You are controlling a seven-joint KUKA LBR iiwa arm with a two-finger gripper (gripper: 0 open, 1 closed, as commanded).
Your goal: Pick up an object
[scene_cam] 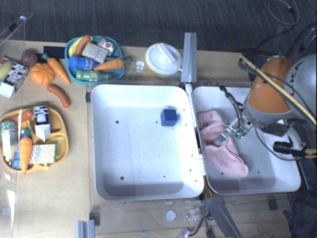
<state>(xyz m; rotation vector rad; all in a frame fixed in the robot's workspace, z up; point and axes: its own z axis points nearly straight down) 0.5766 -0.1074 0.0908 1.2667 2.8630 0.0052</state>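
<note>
Camera view: gripper (pixel 229 134) low on pink cloth (pixel 221 149) in right bin (pixel 287 182).
Cloth looks soft, light; pinch a raised fold. Jaw state I cannot tell.

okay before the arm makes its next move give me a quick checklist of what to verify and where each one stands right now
1. Target in reach: the pink cloth lies in the right bin, under the hand. Ok.
2. Hand over the target: it sits over the cloth's middle. Ok.
3. Cloth actually gripped: cannot tell; the view is too small and blurred there.
4. Clearance from the divider between the bins: the hand is apart from it. Ok.
5. Other candidate: the blue block sits alone in the left bin, far from the hand. Ok as a fallback.
</note>
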